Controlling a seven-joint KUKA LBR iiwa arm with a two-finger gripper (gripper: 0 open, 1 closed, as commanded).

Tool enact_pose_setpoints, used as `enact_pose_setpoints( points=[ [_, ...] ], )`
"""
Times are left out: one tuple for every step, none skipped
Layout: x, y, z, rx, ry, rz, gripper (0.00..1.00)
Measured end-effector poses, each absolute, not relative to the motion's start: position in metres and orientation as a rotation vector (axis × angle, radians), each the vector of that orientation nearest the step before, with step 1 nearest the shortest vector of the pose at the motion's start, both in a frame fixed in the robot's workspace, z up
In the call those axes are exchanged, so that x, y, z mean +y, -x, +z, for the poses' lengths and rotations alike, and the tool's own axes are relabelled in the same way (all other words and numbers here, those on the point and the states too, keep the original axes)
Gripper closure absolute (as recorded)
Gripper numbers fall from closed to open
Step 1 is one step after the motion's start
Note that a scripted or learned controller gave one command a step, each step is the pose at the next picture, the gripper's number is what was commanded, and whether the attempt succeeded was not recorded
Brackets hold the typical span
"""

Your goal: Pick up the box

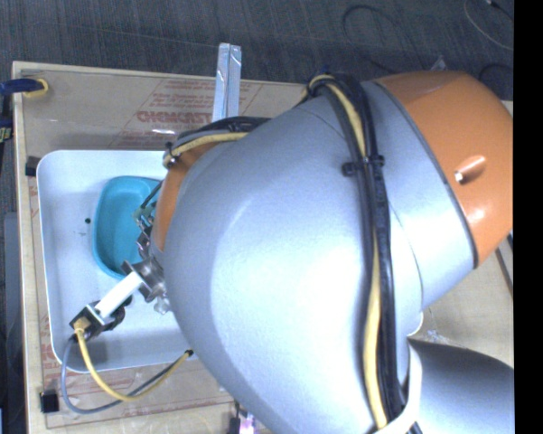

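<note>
Bench with white bin (59, 269), grey arm (289, 269) looming over most of it. Teal rounded thing (116, 229) toward bin's far-left corner, gripper (147, 238) just beside it (its grip, and the box's place: cannot tell).

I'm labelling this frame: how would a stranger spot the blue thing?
Find the white bin on the view's left. In its upper half, partly under the grey arm, lies a turquoise object with rounded corners. It is the only turquoise thing there.
</note>
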State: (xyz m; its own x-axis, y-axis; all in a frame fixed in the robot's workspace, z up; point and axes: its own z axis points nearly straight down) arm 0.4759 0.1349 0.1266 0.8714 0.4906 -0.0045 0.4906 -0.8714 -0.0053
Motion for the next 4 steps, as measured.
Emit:
enact_pose_setpoints(
  points=[
    [0.145, -0.474, 0.102, -0.838, 3.023, 0.015, 1.00],
    [0.170, -0.476, 0.160, -1.125, 2.929, 0.007, 1.00],
    [0.166, -0.475, 0.091, -1.397, 2.810, 0.008, 1.00],
    [0.174, -0.499, 0.226, -1.596, 2.702, 0.005, 1.00]
  ],
)
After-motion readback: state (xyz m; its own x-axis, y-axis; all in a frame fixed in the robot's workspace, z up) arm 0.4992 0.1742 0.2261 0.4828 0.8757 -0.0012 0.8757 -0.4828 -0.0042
